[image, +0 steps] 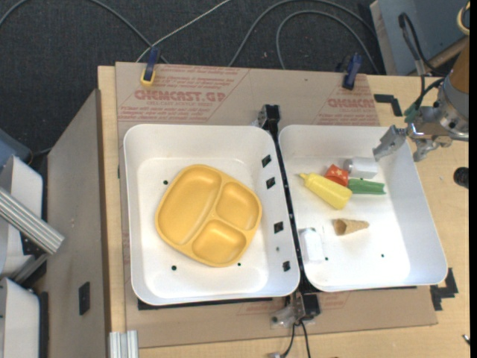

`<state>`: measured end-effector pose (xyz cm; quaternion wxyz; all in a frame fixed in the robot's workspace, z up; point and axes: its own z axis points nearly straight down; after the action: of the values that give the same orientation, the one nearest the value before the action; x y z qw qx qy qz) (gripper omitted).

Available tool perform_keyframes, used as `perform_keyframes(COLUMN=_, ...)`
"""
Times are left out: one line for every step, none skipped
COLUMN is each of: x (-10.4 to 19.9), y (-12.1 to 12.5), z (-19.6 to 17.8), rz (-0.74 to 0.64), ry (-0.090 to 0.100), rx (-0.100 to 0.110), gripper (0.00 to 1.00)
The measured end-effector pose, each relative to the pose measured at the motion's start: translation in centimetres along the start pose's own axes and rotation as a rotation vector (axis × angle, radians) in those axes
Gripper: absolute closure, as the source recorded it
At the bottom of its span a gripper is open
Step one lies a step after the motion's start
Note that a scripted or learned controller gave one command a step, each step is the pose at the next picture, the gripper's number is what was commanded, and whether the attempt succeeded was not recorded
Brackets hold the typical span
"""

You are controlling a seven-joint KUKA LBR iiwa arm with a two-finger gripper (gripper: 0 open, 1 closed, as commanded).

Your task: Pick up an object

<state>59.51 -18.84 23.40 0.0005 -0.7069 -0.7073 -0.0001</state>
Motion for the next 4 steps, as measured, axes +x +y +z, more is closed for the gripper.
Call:
perform_keyframes(x=0.4, y=0.4, z=4.3, rz=-0.001, ry=0.001, rx=0.004, gripper=0.00)
perform_keyframes(x=-0.4, y=0.1, z=10.0, rz=0.002, ry=0.001, rx=0.006, gripper=0.00)
perform_keyframes(x=-0.6, y=0.3, z=14.6, rz=0.001, ry=-0.003, rx=-0.004, gripper=0.00)
perform_keyframes(x=-0.3, y=0.6, z=13.2, rz=-0.002, ry=0.002, rx=-0.012, gripper=1.00)
